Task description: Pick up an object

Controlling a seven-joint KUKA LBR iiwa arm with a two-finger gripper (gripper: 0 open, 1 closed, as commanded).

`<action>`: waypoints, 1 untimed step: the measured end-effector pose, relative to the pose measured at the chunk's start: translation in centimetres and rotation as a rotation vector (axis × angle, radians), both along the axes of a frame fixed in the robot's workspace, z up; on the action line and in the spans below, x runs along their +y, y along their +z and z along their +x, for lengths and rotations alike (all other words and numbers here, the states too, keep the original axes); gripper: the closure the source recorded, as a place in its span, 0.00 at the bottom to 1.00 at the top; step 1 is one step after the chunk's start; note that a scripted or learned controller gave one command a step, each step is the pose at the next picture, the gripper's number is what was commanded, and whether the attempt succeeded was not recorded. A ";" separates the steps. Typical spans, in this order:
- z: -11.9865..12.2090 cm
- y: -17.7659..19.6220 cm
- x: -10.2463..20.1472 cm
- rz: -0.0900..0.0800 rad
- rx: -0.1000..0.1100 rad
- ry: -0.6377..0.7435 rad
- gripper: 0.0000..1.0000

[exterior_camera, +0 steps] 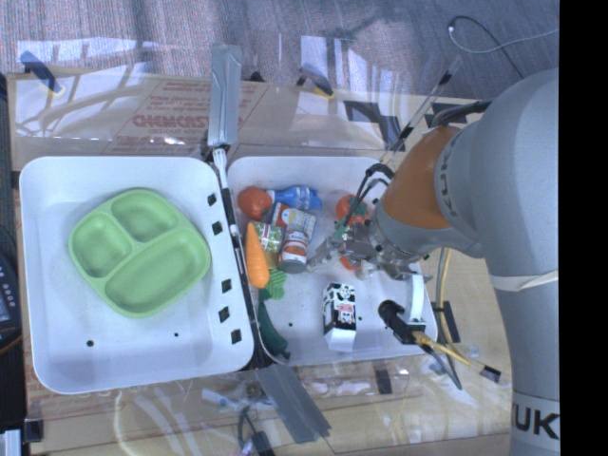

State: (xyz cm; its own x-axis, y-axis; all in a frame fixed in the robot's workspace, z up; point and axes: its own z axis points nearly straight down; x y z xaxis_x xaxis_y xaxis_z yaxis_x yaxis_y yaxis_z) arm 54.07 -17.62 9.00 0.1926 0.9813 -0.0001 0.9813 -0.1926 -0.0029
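White plastic bins are sitting side by side on the counter [85, 122] in the camera view. The left white bin [43, 350] is carrying a green plastic plate with three compartments [140, 251]. The right white bin [313, 345] is holding the candidates for picking: an orange toy carrot [256, 255] is lying along its left wall, a red round toy tomato [253, 201] is resting near the top left corner, a blue plastic pouch [297, 197] is just beside the tomato, a small can with a printed label [295, 238] is lying below the pouch, and a small white carton with black cow spots [340, 313] is standing apart near the lower wall.

The grey arm with the orange band [423, 193] is reaching in from the right, and its gripper [353, 245] is hanging low over the right part of this bin, near a small red and orange piece [346, 207]. I cannot tell how the jaws are standing, because the wrist and cables are covering them.

By my judgement the step in hand is the approach, and nothing is looking lifted yet. The next move is probably calling for a descent onto one separate object and a firm closing around it.
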 end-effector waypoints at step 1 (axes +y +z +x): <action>3.7 1.3 4.5 0.000 0.005 -0.158 0.00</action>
